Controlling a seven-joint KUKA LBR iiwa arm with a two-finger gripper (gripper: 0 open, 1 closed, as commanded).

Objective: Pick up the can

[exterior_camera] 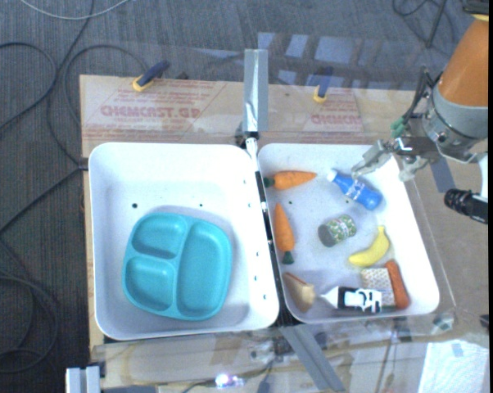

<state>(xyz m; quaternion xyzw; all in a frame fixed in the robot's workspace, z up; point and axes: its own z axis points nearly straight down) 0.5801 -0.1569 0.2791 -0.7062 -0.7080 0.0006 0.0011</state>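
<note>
Camera view, from my remote seat: left of the can (337, 230) I see a teal tray (178, 264) in the neighbouring bin and two carrots (283, 227). A banana (371, 249) lies just right of the can. The gripper (383, 159) hovers above-right, fingers spread, gripping nothing, beside a blue bottle (355, 188).
</note>
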